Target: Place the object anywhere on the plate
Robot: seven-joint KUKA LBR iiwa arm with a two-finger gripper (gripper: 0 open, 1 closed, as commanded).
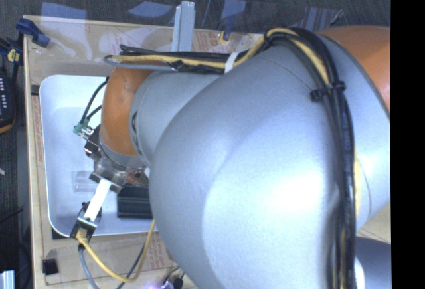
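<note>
The grey arm point(265, 168) with its orange band point(119, 111) covers most of the camera view and reaches down into the left white bin point(56, 121). The gripper point(103, 178) hangs low over the front part of that bin, its wrist hardware and a white strip pointing toward the bin's front-left corner. A black block point(136, 204) lies right beside the gripper, against the arm's edge; whether it is part of the gripper or a loose object I cannot tell. The arm hides the right part of the left bin and the right bin.
Yellow and black cables point(179, 62) run along the arm's top, and a yellow cable point(106, 268) trails over the bench's front edge. A metal post point(184, 25) stands at the back wall. The left bin's far-left floor point(60, 148) is bare white.
</note>
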